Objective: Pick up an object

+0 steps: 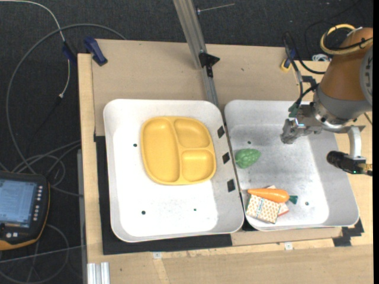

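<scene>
Nearest, a packet point(263, 208) and carrot point(269, 194) crowd the bin's point(331, 218) corner; the hand point(289, 133) hovers above, grip unclear.

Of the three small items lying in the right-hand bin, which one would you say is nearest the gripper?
The green leafy item, alone by the bin's left wall, lies nearest the gripper. The carrot and patterned packet sit together at the front edge.
</scene>
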You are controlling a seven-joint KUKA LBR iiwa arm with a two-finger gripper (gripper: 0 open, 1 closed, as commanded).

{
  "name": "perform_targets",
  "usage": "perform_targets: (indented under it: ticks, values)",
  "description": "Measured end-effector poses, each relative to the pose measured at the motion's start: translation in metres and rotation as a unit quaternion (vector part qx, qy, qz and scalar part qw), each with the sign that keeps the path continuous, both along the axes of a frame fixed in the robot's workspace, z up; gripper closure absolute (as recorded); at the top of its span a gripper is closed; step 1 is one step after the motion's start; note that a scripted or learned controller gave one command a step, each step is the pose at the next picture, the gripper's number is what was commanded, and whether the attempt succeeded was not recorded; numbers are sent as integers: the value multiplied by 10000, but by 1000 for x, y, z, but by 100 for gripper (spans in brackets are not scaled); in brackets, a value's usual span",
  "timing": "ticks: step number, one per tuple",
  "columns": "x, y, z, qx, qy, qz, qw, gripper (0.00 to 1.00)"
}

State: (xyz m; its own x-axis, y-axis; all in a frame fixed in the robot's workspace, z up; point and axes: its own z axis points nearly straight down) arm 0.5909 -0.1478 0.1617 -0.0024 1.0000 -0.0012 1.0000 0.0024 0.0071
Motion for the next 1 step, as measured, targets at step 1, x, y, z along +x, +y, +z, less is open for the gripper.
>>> perform_targets:
  ticks: [1]
  values:
    - [4, -10, 54, -5, 3, -8, 10000, 100]
